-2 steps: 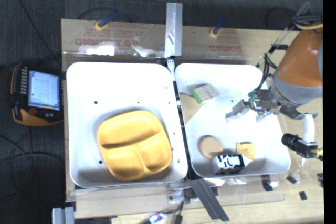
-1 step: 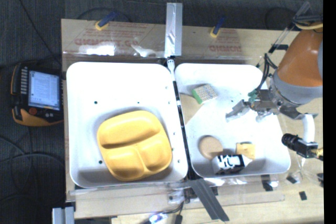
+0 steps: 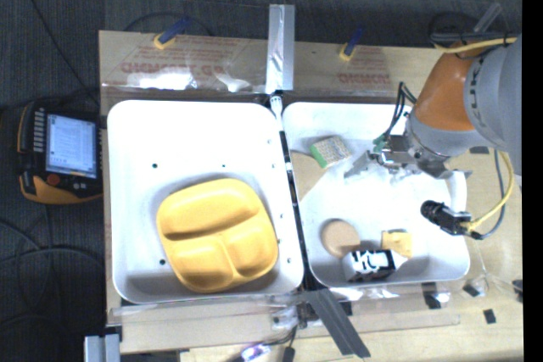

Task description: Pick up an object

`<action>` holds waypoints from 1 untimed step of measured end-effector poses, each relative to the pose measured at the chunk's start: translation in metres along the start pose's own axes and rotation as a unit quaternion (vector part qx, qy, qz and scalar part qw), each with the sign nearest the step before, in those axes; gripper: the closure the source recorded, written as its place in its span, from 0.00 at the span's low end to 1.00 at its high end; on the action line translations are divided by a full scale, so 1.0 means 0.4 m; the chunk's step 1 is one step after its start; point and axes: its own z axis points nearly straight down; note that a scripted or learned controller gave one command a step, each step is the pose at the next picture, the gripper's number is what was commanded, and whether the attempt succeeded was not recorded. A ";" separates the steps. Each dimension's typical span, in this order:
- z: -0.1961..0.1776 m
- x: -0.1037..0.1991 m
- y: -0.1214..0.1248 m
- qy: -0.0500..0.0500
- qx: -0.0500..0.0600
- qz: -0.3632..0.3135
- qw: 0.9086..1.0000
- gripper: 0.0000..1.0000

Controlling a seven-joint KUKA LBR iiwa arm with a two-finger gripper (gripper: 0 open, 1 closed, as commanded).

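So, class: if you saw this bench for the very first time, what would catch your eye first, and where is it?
The big yellow divided tray in the left bin stands out first. Next comes the grey arm's orange band at the right, with its pincer over the right bin. Small items cluster near that bin's front edge, among them a tan disc.

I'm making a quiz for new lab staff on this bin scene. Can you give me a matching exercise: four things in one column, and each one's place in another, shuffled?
Things:
1. yellow tray
2. green sponge
3. tan disc
4. handheld screen

Places:
A. right bin, upper left part
B. outside the bins, left of the bench
C. left bin, lower middle
D. right bin, lower left, beside a black and white object

Pairs: 1-C, 2-A, 3-D, 4-B
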 end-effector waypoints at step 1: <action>0.000 0.040 0.169 -0.001 -0.001 0.007 1.000 0.00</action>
